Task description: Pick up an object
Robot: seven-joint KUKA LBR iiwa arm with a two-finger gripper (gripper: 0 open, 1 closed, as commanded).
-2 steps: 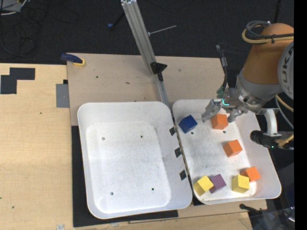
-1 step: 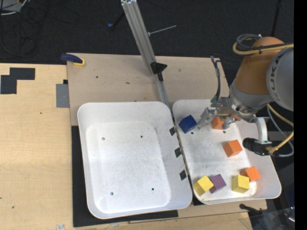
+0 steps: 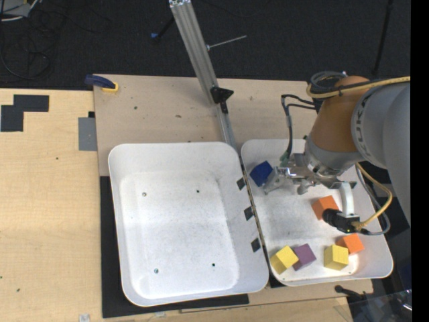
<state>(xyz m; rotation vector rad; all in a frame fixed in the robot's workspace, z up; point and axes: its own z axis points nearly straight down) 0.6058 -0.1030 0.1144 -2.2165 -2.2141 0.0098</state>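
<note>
In the right bin [image 3: 295,277] lie several small blocks. A blue block [image 3: 261,173] sits near the bin's far left corner. An orange block [image 3: 324,206] lies mid-right, and a second orange block [image 3: 353,243] is nearer the front right. Along the front edge are a yellow block [image 3: 284,257], a purple block [image 3: 305,253] touching it, and another yellow block [image 3: 336,257]. My gripper [image 3: 289,178] hangs low over the bin's far half, just right of the blue block and left of the first orange block. I see no block in it.
The left bin [image 3: 134,180] stands beside the right one, with black clips [image 3: 247,212] along the shared edge. A slanted aluminium rail [image 3: 201,59] rises behind the bins. Cables [image 3: 369,210] loop off the wrist over the right bin's right side.
</note>
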